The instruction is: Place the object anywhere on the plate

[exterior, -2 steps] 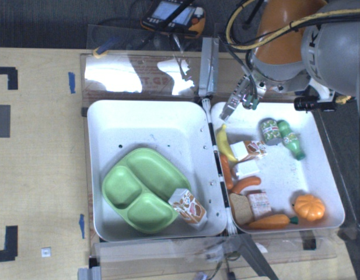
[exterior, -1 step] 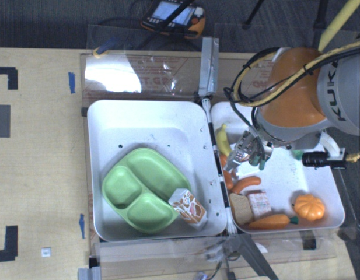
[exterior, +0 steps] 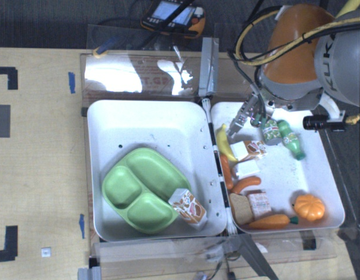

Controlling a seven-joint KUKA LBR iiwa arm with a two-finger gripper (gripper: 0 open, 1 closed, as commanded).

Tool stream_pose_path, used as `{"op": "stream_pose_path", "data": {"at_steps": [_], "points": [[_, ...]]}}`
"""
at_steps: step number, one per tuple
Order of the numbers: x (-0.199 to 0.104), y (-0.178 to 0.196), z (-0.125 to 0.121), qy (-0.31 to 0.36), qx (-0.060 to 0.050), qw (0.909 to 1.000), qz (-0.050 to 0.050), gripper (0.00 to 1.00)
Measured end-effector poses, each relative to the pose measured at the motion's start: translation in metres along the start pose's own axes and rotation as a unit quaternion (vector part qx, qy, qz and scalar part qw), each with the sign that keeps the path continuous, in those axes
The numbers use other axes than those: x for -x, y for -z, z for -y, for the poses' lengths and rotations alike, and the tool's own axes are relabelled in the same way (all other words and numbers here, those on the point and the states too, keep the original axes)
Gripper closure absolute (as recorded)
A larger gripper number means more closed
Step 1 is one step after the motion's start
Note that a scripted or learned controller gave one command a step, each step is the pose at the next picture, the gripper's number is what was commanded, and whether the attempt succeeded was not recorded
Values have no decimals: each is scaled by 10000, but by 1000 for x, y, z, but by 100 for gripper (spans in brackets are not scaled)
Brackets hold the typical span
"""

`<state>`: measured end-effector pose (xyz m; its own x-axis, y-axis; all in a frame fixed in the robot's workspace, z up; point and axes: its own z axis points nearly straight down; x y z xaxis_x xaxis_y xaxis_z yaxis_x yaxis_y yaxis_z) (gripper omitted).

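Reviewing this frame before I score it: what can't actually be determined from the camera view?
- Hand: small and dark over the right bin; whether it grips anything cannot be told.
- Carton: at the green plate's lower right edge; whether it rests on the plate or on the left bin floor is unclear.
- Carton label: too small to read.
- Bread slice: partly covered by neighbouring items.
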<state>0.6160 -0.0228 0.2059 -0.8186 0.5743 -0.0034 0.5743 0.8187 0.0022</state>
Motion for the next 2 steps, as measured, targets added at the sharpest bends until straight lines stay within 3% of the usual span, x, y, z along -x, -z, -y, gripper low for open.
{"op": "stream_pose_path", "data": {"at_steps": [1,2], "points": [[24,28,-5,-213,0,9998,4,100],[100,-3,65,-1671,-3,9859,10,100]]}}
